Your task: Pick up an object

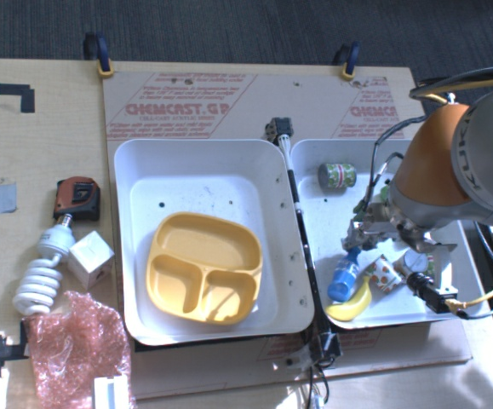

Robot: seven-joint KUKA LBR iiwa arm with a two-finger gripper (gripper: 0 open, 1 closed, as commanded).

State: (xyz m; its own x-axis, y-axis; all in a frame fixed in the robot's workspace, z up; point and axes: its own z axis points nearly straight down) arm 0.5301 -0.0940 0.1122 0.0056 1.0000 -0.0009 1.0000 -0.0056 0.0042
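You have the arm (pixel 450 156) reaching in from the right and bent down over the right bin (pixel 314 164), with its gripper (pixel 372 233) low among the things crowded toward the near end. From this slanted view you cannot tell whether the jaws are apart or together; the wrist and its cabling cover them, and nothing can be seen held between them.

The likeliest targets lie just beside the gripper: a blue bottle (pixel 345 279) tilted with its cap toward the gripper, a banana (pixel 352 305) touching the bottle's lower end against the bin's near wall, and a small patterned carton (pixel 384 273) just to the right of both. They sit bunched together, so any closing on one probably nudges its neighbours; I would judge the bottle the cleanest pick, since its upper end stands freest. A green can (pixel 338 175) lies on its side alone at the far end, well apart from the rest.

The left bin (pixel 135 169) holds a yellow divided plate (pixel 203 267). On the counter (pixel 25 143) to the left lie a tape measure (pixel 77 198), a spiral light bulb (pixel 43 275), a white cube (pixel 91 254) and a pink crumpled bag (pixel 76 339), all out of the arm's working area.
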